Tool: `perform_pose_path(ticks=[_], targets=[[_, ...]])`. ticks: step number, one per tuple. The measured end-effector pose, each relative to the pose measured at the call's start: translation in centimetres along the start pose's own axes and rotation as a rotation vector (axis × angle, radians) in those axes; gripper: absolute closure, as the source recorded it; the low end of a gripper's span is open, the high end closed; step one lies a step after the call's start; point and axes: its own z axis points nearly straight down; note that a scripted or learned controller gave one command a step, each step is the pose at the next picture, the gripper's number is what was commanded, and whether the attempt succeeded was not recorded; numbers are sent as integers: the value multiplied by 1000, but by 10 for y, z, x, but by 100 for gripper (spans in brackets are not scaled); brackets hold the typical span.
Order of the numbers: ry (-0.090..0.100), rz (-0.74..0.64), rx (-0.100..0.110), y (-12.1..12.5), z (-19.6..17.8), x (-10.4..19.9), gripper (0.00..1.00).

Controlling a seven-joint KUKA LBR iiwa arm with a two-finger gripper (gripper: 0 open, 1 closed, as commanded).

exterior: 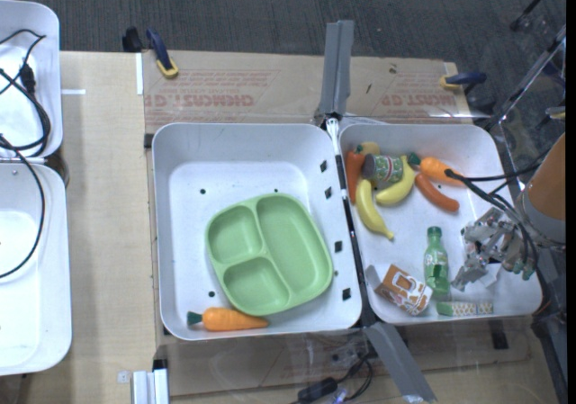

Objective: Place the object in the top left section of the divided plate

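fixed overhead camera, slanted down; both bins (171, 213) framed

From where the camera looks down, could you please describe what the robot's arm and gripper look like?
The gripper is a pale metallic, skeletal assembly with thin silvery fingers and small exposed parts at the wrist. Behind it, the arm shows as a rounded orange-brown section at the picture's right edge. A dark cable runs from the arm out over the right bin. No markings are legible.
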Motion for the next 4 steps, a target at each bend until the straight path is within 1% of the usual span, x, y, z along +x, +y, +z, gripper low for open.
perform_pose_path(ticks=[1,2,3,4], targets=[[-29,3,-4,2,-11,-7,100],[11,-263,6,-15,13,-2,100],[8,-260,4,-13,3,-3,100],[12,-397,5,-14,12,-2,100]])
